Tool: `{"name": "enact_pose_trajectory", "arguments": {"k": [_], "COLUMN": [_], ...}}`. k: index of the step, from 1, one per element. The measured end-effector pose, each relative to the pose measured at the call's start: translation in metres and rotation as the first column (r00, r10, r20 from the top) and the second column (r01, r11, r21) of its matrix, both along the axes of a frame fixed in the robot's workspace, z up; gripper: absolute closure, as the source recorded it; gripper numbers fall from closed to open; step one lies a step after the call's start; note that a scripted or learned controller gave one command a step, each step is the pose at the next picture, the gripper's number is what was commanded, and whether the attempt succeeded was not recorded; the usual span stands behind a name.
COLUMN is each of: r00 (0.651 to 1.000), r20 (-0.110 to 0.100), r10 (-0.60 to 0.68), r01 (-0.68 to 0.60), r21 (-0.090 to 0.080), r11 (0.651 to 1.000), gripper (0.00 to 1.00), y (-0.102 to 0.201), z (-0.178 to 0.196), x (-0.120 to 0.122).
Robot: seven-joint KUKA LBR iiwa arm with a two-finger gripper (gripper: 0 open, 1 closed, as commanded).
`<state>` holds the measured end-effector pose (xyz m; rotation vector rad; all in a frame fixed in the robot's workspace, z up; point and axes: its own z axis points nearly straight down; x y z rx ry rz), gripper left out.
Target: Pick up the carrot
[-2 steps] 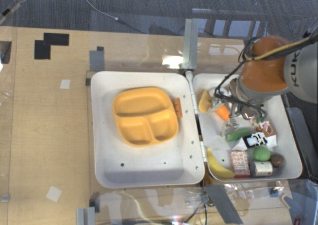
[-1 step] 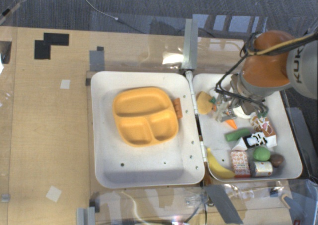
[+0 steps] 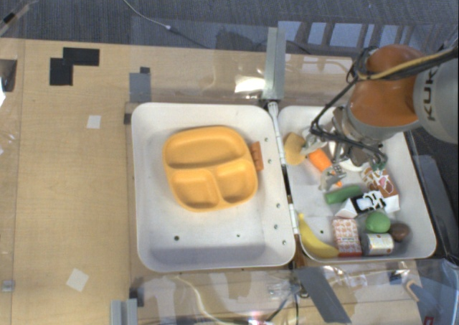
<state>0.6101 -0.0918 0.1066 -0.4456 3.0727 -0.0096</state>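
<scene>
carrot in right bin, upper left part, long axis slanting upper-left to lower-right | crowded: cucumber below, round tan piece just left, bin wall beyond | pincer just right of carrot, cannot tell its state | left bin holds yellow tray

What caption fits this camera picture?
Gripper hovers beside the carrot in the crowded right bin.
</scene>
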Motion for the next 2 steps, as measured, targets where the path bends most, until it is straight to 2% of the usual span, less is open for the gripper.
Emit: {"name": "enact_pose_trajectory", "arguments": {"k": [1, 2], "r00": [1.0, 1.0], "r20": [-0.019, 0.002], "r10": [-0.001, 0.002], "r01": [0.001, -0.002], "r21": [0.0, 0.0], "r11": [1.0, 1.0], "gripper": [0.0, 1.0], "y": [-0.005, -0.003], "z": [-0.016, 0.0], "x": [-0.003, 0.002]}}
